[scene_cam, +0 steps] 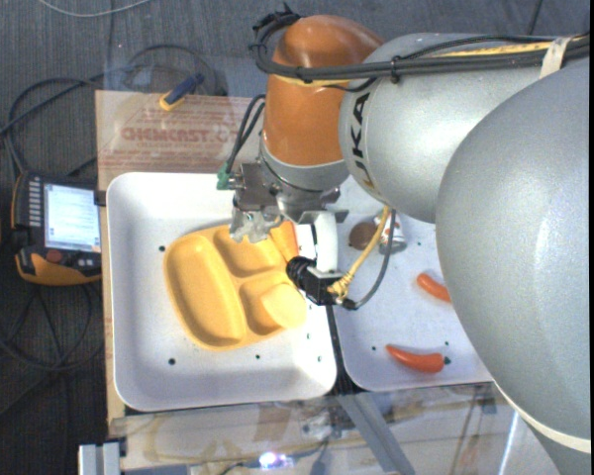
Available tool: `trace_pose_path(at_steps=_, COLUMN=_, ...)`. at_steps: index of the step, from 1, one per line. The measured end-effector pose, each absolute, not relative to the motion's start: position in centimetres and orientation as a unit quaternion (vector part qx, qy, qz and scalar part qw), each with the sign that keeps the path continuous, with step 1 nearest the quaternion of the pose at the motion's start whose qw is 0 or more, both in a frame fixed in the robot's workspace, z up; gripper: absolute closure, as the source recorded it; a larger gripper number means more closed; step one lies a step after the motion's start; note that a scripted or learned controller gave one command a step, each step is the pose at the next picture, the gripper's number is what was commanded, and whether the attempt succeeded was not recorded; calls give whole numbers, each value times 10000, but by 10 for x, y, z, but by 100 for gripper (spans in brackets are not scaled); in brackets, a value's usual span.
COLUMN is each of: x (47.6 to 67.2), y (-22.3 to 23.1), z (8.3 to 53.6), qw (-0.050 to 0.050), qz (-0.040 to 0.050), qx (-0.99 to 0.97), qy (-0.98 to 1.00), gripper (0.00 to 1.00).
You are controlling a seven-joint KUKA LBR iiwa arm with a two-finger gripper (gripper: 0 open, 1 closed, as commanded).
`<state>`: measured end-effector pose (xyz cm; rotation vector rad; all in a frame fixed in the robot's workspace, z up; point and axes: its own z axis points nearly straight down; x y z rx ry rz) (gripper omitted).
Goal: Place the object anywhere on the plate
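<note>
We see the claw (254, 221) over the yellow plate's (228, 290) rim in the left bin (139, 364), can't tell its grip, red carrot (414, 358) off right.

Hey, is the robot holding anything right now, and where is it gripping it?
Cannot tell: the gripper sits over the yellow plate, its tip hidden.

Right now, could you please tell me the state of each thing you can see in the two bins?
Yellow plate: lying in the left bin, compartments facing up.
Gripper: low over the plate's upper edge.
Orange-red carrot: lying flat in the right bin.
Second orange piece: lying in the right bin, partly hidden by the arm.
</note>
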<state>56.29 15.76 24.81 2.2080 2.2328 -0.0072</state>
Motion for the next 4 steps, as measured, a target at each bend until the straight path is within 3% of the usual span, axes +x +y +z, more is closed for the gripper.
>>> trace_pose_path(at_steps=1, x=599, y=146, z=226, qw=7, qz=-29, qx=6936, qy=7204, gripper=100)
trace_pose_path(at_steps=2, x=581, y=150, z=237, qw=6, qz=-26, qx=6842, qy=7293, gripper=100)
trace_pose_path(at_steps=3, x=581, y=150, z=237, qw=4, qz=-26, qx=6841, qy=7294, gripper=0)
trace_pose_path(at_steps=4, x=518, y=151, z=226, qw=-14, qz=-31, qx=7904, qy=6126, gripper=0)
